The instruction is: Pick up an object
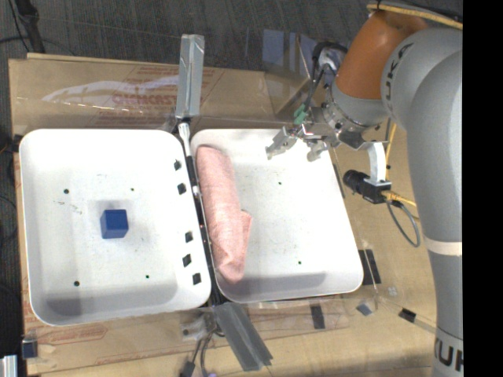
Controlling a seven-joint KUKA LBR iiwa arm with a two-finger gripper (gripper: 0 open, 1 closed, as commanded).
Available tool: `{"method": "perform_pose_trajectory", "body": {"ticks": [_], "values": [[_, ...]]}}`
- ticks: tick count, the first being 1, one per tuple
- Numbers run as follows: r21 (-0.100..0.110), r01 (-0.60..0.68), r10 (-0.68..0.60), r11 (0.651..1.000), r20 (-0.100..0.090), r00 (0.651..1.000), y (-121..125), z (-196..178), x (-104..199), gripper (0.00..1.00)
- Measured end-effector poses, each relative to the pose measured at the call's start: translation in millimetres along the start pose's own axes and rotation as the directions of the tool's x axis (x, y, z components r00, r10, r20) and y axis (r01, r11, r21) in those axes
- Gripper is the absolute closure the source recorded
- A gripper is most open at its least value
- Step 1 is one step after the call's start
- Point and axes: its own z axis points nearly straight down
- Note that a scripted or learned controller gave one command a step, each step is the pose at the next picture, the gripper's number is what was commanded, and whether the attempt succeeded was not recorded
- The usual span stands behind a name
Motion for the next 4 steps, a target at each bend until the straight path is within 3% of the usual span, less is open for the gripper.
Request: {"method": "perform_pose_trajectory", "body": {"ticks": [1,2,3,4], "values": [[-0.002,0.042,-0.042,0.999,0.001,0.999,-18.5,123.7,41.4,0.00],[-0.003,0.097,-0.097,0.995,0.001,0.995,-97.5,123.8,55.4,0.00],[-0.004,0.205,-0.205,0.979,0.003,0.979,-122.1,124.2,71.9,0.00],[-0.003,0.212,-0.212,0.977,0.002,0.977,-121.5,114.9,72.7,1.00]]}}
